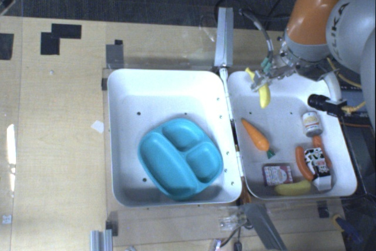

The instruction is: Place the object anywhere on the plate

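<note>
Well, camera view: gripper (262,80) upper right of frame, fingers pinching a yellow banana (264,97) that hangs over the right bin (346,182) — blue plate (180,157) sits lower centre in left bin (126,126), w/ nothing on it.

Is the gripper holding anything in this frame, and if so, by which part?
Yes: the gripper holds a yellow banana by its upper end; the rest hangs down over the right bin.

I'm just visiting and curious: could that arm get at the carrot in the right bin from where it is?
Probably yes. The carrot lies alone on bare bin floor, with nothing on it, and the gripper hangs over the same bin, near a yellow banana.
</note>
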`<state>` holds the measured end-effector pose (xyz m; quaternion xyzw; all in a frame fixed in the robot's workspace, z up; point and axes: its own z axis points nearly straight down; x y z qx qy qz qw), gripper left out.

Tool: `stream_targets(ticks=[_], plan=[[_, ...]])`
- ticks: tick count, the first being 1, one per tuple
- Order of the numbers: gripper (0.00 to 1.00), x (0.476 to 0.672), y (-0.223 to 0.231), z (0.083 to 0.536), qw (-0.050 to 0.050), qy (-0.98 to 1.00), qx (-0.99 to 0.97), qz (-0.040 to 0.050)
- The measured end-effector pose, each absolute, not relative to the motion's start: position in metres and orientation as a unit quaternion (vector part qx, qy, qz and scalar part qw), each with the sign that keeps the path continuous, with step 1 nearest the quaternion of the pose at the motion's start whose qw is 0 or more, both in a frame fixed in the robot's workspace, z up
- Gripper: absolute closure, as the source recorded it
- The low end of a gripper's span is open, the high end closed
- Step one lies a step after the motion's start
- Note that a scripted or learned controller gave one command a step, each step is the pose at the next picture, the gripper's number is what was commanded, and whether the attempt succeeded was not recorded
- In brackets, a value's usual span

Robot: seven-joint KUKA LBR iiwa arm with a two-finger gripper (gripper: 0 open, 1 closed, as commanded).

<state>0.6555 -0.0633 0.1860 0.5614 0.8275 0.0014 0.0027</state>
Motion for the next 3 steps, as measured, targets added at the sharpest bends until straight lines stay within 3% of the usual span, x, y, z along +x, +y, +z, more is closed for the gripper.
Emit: stream_targets(ticks=[1, 2, 3], plan=[[1.0, 0.62, -0.002, 0.186, 0.002, 0.867, 0.498, 0.0018], [0.0, 0.62, -0.002, 0.186, 0.002, 0.867, 0.498, 0.0018], [0.0, 0.657, -0.039, 0.353, 0.005, 0.901, 0.433, 0.0021]])
